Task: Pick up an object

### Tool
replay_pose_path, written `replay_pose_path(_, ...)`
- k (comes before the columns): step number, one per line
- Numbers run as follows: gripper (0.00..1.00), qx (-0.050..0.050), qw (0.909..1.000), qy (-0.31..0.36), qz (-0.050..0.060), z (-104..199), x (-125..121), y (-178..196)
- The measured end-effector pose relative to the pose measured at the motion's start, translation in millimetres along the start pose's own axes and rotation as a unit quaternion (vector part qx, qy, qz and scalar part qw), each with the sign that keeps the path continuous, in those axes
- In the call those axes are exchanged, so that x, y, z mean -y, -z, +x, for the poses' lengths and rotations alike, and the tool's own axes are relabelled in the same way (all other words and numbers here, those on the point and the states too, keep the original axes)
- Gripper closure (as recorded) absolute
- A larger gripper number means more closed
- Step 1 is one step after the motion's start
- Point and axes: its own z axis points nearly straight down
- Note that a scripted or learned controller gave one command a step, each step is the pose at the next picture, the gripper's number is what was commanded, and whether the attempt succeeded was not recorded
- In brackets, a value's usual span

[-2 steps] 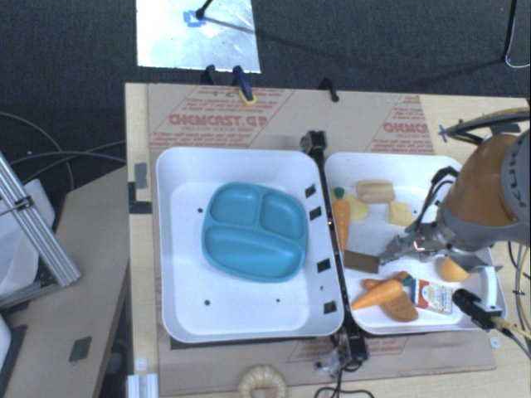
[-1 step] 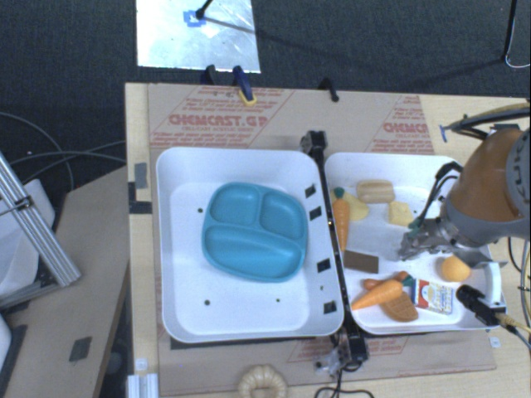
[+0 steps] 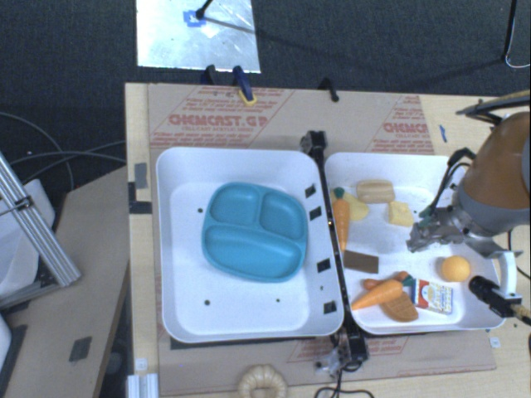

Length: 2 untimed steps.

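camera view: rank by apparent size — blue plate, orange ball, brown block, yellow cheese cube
1. blue plate, by far the largest.
2. brown block.
3. orange ball and yellow cheese cube: these look about alike, so I won't rank one over the other.

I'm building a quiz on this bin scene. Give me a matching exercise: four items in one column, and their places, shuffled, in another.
Items:
1. blue plate
2. orange ball
3. bread roll
4. brown block

Places:
A. far side of the right bin
B. left bin
C. right bin, beside the divider
D. right bin, just below the end effector

Pairs: 1-B, 2-D, 3-A, 4-C
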Motion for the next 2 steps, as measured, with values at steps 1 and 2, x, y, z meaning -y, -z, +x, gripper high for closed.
replay_pose_path(1,1.0,0.0,1.0,0.0,-0.001,-3,0,64)
replay_pose_path(2,1.0,0.0,1.0,0.0,0.0,-3,-1,87)
